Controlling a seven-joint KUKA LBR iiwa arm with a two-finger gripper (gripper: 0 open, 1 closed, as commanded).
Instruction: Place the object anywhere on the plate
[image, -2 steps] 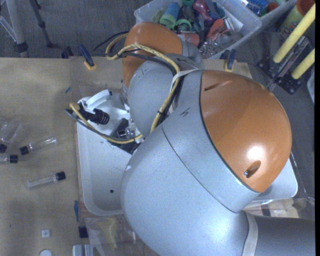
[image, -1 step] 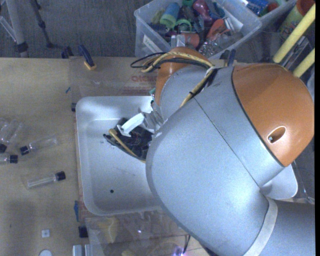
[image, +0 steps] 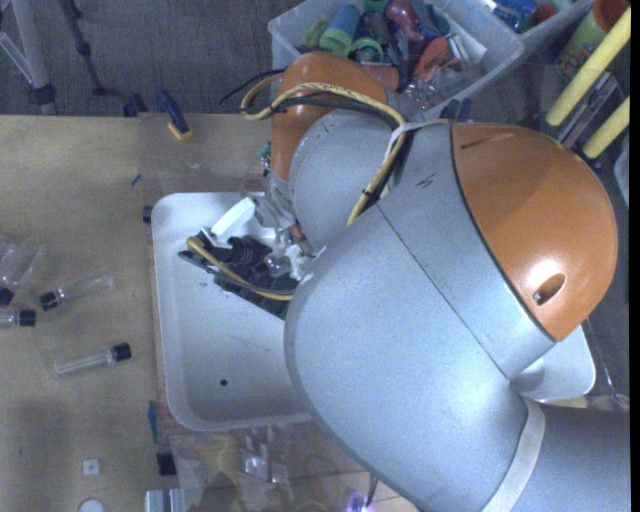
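My grey and orange arm (image: 430, 300) covers most of the camera view and hides nearly all of both bins. The gripper (image: 228, 262) reaches low into the upper part of the left white bin (image: 175, 330), close to its floor. Its tip is a dark tangle against the wrist, and nothing can be made out between its parts. A tiny dark speck (image: 223, 381) lies on the bare bin floor, nearer the front and apart from the gripper.
Several clear vials with black caps (image: 92, 358) lie on the wooden bench left of the bin. A blue clamp (image: 176, 118) sits at the back. A clear tub of coloured items (image: 400, 35) stands behind the arm, with yellow tubes (image: 600, 60) at the far right.
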